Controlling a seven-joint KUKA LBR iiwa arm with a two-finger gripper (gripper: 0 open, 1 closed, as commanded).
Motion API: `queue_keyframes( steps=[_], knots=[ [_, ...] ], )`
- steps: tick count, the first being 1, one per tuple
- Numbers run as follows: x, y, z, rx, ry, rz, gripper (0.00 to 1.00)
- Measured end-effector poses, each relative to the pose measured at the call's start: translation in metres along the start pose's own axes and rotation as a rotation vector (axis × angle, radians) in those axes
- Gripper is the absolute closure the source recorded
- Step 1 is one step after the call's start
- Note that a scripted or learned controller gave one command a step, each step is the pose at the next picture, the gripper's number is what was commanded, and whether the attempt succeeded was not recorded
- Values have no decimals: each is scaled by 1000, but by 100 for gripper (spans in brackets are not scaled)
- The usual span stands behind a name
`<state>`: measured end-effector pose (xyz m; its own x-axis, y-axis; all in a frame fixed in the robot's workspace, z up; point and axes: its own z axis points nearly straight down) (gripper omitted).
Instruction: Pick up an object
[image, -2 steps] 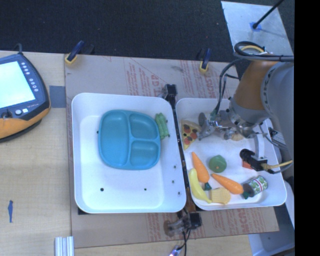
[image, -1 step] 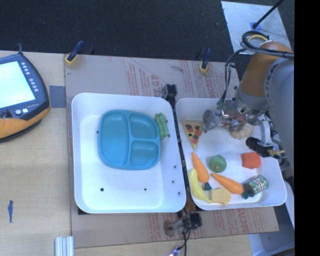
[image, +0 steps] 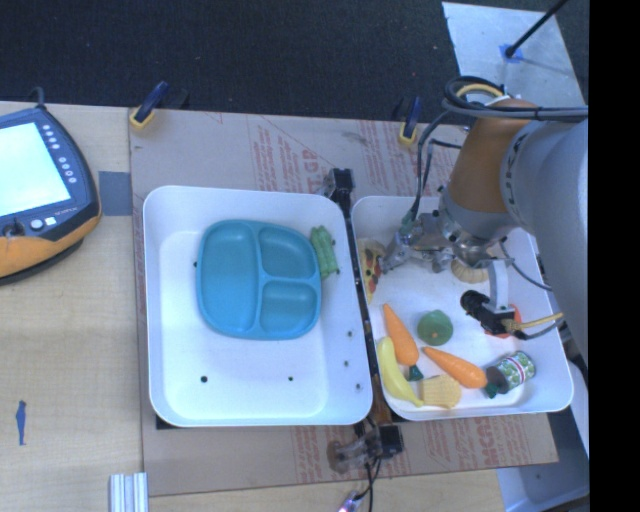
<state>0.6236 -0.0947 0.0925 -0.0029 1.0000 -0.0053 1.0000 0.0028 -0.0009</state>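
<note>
White bins are set side by side on the bench, left bin (image: 250, 385) and right bin (image: 400, 292), so that things can be moved from one to the other. A blue plate (image: 260, 280) is laid flat in the left bin, with a green pod (image: 324, 250) just beside its right edge.

All loose small items are kept in the right bin, which is presumably why the arm (image: 505, 170) is reached in over it from the right. The gripper (image: 426, 254) is held low over the far part of that bin. Whether it is open or closed cannot be told, and nothing is seen held in it.

A pale beige piece (image: 470, 270) is partly covered by the wrist, near the far right. A small striped item (image: 372, 268) is leaned at the left wall.

Nearer in the bin, an upper carrot (image: 401, 336) and a lower carrot (image: 456, 367) are laid slantwise, with a green ball (image: 435, 327) between them and apart from both. A banana (image: 390, 372) is curved along the near left, touching a yellow wafer (image: 440, 392). A small can (image: 514, 370) is tipped on its side near the right.

No item is judged picked up yet. The beige piece and the green ball are closest to the gripper, so either is judged a likely target. The ball may roll if nudged.
</note>
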Motion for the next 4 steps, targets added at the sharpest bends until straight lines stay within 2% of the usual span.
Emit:
queue_keyframes(
  steps=[1, 2, 3, 4],
  knots=[
    [-60, 27, 5, 28, 12, 6, 0],
    [-19, -18, 1, 4, 5, 0, 0],
    [-58, 20, 1, 2, 6, 1, 0],
    [-15, -7, 1, 4, 5, -3, 0]
  ],
)
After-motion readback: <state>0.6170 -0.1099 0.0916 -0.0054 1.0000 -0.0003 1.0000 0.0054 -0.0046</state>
